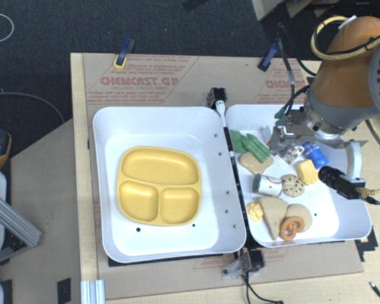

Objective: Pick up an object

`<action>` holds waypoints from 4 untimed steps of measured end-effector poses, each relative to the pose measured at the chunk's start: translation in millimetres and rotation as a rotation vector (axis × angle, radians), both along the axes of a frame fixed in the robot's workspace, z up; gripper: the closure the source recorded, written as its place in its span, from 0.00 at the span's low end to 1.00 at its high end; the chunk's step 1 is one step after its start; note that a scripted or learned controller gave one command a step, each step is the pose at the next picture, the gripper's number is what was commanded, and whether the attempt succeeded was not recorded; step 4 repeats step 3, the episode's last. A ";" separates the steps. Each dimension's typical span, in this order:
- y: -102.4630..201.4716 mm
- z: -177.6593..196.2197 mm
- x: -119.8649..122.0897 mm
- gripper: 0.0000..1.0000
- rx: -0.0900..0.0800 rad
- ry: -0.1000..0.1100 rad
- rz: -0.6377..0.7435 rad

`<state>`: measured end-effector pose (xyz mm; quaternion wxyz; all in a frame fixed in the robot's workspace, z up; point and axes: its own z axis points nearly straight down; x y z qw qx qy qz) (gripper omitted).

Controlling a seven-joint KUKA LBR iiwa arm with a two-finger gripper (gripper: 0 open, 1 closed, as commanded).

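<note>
Camera view looks down on a brown cardboard-covered surface (177, 75) printed in red with "CHEMCAST GP". On it sit a left white shallow bin (107, 132) holding a yellow three-compartment plastic plate (158, 184), and a right white shallow bin (351, 223) crowded with small toy foods: a green ridged piece (251, 145), a tan wedge (273, 211), a yellow cheese-like block (308, 171), a chocolate-chip cookie (292, 185) and a pretzel-like ring (291, 228). The grey arm's hand (290, 145) hangs over the right bin's far side; whether it is clenched or released cannot be told.
</note>
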<state>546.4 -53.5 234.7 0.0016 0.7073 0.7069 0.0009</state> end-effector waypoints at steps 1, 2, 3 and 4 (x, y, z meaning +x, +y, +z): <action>-7.7 -13.5 6.5 1.00 0.001 0.005 -0.001; 11.7 -5.8 0.2 1.00 0.002 0.004 0.003; 4.6 -4.0 5.3 1.00 0.001 0.001 0.001; 4.6 -4.0 5.3 1.00 0.001 0.001 0.001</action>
